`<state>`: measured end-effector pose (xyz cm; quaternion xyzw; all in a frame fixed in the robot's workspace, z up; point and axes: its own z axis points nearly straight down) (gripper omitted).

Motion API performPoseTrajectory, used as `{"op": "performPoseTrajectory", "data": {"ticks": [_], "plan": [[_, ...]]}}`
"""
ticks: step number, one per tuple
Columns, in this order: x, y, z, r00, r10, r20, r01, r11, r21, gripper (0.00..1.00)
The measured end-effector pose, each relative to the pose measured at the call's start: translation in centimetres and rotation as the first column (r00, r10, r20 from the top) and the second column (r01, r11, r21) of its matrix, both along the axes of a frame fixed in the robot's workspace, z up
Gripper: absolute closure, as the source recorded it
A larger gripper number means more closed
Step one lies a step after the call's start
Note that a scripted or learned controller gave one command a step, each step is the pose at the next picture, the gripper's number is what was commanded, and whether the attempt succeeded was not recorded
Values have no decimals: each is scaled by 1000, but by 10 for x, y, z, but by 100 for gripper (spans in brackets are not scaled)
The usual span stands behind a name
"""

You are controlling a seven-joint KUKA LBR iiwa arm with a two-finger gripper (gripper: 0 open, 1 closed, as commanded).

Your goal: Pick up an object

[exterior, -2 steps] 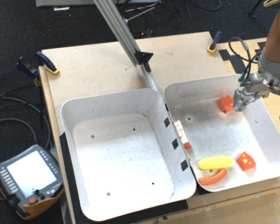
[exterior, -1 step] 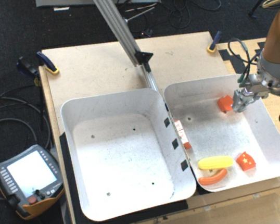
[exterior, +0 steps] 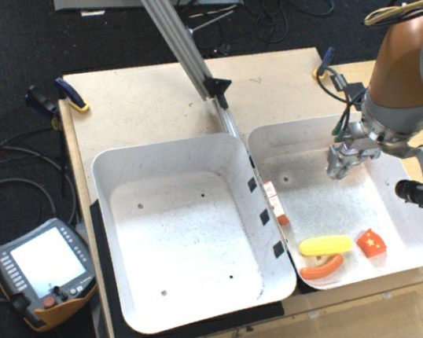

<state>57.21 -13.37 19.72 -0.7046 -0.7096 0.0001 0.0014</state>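
The gripper (exterior: 343, 162) hangs over the upper middle of the right bin (exterior: 416, 203); whether it is released or clenched I cannot tell. The objects lie well apart from it, toward six o'clock: a yellow piece (exterior: 325, 245) touching an orange piece (exterior: 323, 267), and a red block (exterior: 371, 242) just beside them at three o'clock.

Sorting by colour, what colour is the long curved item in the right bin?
Yellow, clearest in the camera view.

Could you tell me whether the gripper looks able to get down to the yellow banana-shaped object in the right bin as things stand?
Probably yes: the gripper hangs over the right bin, and the yellow object lies uncovered near the front, though the orange piece touches it.
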Motion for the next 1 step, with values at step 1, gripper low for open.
{"op": "performPoseTrajectory", "data": {"ticks": [1], "plan": [[-4,50,-2,1000,0,0,0,1000,0,100]]}}
